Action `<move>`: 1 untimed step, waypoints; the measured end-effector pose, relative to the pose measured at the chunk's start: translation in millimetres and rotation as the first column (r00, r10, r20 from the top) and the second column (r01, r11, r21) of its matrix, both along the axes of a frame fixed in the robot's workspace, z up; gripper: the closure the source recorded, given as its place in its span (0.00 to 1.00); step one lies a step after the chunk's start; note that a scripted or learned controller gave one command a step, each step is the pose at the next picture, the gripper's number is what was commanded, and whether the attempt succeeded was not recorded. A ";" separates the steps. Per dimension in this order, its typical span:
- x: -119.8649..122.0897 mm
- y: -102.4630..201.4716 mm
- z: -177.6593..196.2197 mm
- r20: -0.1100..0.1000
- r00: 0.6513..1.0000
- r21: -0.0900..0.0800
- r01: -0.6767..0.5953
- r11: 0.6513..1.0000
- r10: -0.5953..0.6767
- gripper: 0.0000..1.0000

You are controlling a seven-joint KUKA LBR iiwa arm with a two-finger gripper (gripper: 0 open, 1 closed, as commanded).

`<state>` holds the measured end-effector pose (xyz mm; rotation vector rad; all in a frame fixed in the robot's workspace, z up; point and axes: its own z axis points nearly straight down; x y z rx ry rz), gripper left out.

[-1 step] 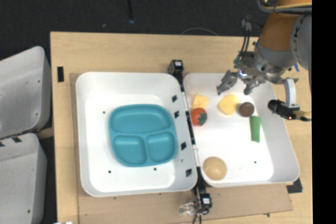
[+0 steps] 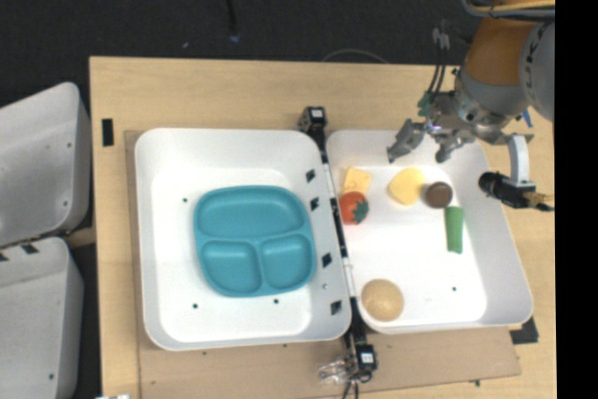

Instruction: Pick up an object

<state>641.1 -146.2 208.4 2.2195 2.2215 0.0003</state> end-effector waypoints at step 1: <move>0.2 -5.0 -41.8 -0.002 1.000 -0.002 0.003 1.000 -0.003 0.00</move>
